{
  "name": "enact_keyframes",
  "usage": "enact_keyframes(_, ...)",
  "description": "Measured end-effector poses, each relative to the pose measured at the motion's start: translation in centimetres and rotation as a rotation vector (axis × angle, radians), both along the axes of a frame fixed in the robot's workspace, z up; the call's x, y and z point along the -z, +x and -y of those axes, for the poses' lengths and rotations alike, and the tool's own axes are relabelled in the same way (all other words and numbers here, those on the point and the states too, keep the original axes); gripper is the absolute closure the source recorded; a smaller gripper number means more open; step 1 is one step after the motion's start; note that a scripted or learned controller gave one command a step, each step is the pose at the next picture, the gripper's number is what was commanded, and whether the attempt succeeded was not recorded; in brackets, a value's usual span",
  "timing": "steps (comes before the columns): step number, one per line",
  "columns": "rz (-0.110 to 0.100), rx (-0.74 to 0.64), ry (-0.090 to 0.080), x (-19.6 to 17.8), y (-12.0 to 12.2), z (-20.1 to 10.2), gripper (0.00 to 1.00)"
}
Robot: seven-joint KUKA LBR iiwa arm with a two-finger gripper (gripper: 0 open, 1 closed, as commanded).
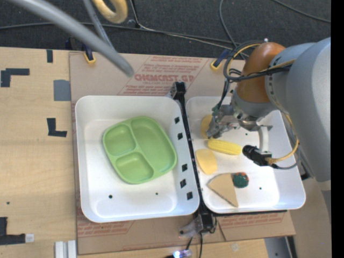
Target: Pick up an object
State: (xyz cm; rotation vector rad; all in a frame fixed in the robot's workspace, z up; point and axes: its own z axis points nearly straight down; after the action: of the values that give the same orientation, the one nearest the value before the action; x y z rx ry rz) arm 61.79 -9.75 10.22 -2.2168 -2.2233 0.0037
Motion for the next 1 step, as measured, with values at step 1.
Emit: enact_keyframes(1,0.006,0.002,0.0,-5.16,-0.06,0.95,1.0)
